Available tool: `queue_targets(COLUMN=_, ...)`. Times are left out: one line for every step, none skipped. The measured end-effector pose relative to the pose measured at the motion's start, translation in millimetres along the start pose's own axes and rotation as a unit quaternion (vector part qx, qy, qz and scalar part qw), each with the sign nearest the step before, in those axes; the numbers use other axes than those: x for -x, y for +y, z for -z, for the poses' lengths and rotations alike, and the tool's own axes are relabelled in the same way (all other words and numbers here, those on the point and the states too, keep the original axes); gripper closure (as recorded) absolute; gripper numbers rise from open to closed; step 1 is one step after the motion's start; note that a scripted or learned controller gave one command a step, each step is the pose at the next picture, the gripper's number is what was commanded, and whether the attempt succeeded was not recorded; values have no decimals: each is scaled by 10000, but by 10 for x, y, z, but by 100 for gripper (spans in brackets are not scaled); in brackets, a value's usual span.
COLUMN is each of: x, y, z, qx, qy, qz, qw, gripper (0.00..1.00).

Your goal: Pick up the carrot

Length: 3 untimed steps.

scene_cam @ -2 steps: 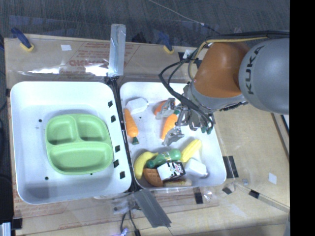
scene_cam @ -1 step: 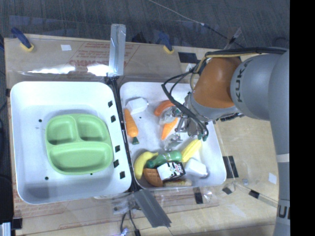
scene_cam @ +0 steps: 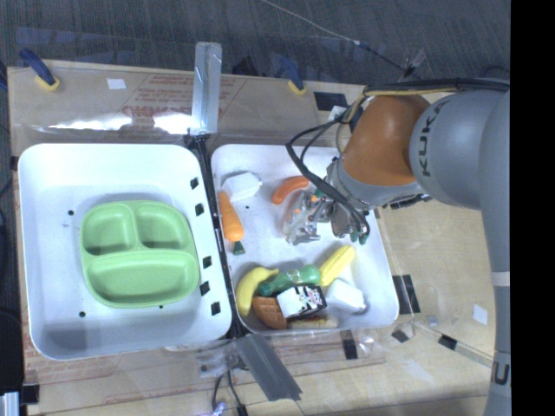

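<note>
Camera view: The carrot (scene_cam: 230,217) lies in the right bin (scene_cam: 381,267), against its left wall about halfway down, orange body pointing toward the far edge, green stub toward the near edge. Nothing touches it. The gripper (scene_cam: 305,218) hangs over the middle of the same bin, near the far edge, apart from the carrot; whether its jaws are spread or pressed together cannot be told from this slant. An orange sausage-shaped item (scene_cam: 289,189) lies just beside it. A banana (scene_cam: 249,286) and mixed items crowd the near edge. The green tray (scene_cam: 137,252) sits in the left bin (scene_cam: 43,172).

Judgement: pick not achieved; approach, closure and lift all remain.
</note>
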<state>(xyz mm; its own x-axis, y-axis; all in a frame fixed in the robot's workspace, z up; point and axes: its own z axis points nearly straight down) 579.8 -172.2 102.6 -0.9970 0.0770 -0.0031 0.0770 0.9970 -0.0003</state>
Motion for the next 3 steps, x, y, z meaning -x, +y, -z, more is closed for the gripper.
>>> queue_targets(x=134, y=432, z=38, qx=9, qy=7, qz=-308, qw=9995, gripper=100)
queue_targets(x=34, y=763, z=553, qx=0, qy=-4, qz=-1565, qw=9877, gripper=100)
queue_targets(x=-122, y=1942, z=907, qx=17, qy=4, qz=-1933, qw=9811, gripper=100)
